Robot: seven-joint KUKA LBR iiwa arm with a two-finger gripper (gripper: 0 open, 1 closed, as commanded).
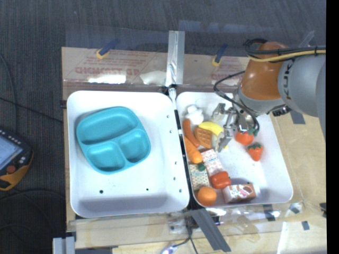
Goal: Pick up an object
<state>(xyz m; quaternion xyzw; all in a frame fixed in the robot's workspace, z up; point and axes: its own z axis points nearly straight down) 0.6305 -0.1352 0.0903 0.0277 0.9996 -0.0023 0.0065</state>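
The right bin (pixel 275 157) holds several toy foods. A yellow piece (pixel 210 127) lies beside a brown waffle-like piece (pixel 204 137), and an orange carrot (pixel 189 141) runs along the left wall. Two red strawberries (pixel 244 137) (pixel 255 151) sit toward the right. My gripper (pixel 223 126) hangs low over the bin's upper middle, just right of the yellow piece. It stands open, one fingertip (pixel 219 110) toward the back and the other toward the front. I see nothing held between them.
Near the right bin's front lie a small printed box (pixel 212 163), a red piece (pixel 220 180), an orange fruit (pixel 206 196) and a brown carton (pixel 239 192). A white item (pixel 193 112) sits at the back left. The left bin (pixel 79 194) holds a blue divided plate (pixel 113 139).
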